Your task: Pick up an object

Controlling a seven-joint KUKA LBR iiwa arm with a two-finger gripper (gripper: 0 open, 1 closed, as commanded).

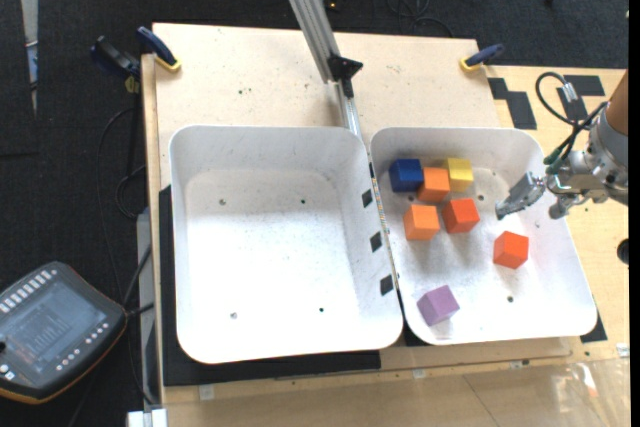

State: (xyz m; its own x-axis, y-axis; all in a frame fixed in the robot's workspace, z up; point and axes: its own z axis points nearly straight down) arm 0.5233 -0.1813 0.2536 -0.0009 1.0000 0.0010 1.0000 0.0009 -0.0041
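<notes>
Several small cubes lie in the right bin. At its far left a blue cube, an orange cube and a yellow cube are packed together. Just nearer sit a second orange cube and a red-orange cube. Another red-orange cube lies alone further right, and a purple cube rests near the front wall. My gripper hangs over the bin's right side, above and right of the lone red-orange cube. It is open, with nothing between its fingers.
The left bin stands beside the right one, their walls meeting along the middle. A slanted metal strut comes down to the back of that seam. Clamps grip the board's back corners. A teach pendant lies at front left.
</notes>
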